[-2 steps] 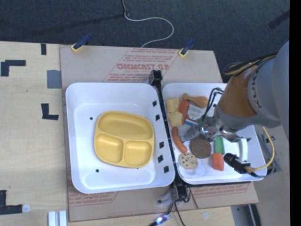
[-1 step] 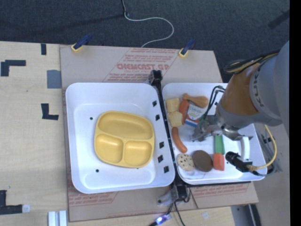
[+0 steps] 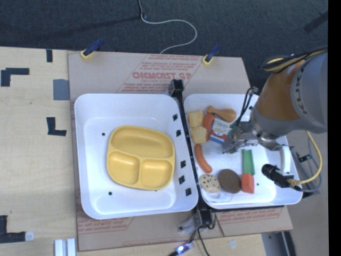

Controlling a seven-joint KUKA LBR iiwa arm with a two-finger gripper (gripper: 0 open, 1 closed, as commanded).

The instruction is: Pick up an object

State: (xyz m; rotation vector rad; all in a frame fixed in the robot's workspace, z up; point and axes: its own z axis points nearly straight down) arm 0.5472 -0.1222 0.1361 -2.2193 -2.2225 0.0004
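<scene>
Left to right: the left bin (image 3: 88, 143) only had a yellow divided tray (image 3: 141, 157) sitting in the middle, so nothing going on there. All the action was in the right bin (image 3: 287, 196), which was packed with toy food. Along its left side there were some yellow cheese-looking blocks (image 3: 196, 126), a sausage (image 3: 202, 158) below them, and a speckled cookie (image 3: 209, 183) next to a dark brown patty (image 3: 229, 180) at the bottom. Up top lay an orange piece (image 3: 222, 113), with a small white carton (image 3: 219, 130) just under it.

The gripper (image 3: 234, 142) was down low in the bin, right beside that carton, with a green stick (image 3: 248, 161) and a red chunk (image 3: 248, 183) just past it. Honestly couldn't tell whether the jaws were open or closed, the wrist blocked them. Nothing looked lifted, so I'd say the pick wasn't done yet. The clutter around the carton seemed like the main hassle for a clean grab.
</scene>
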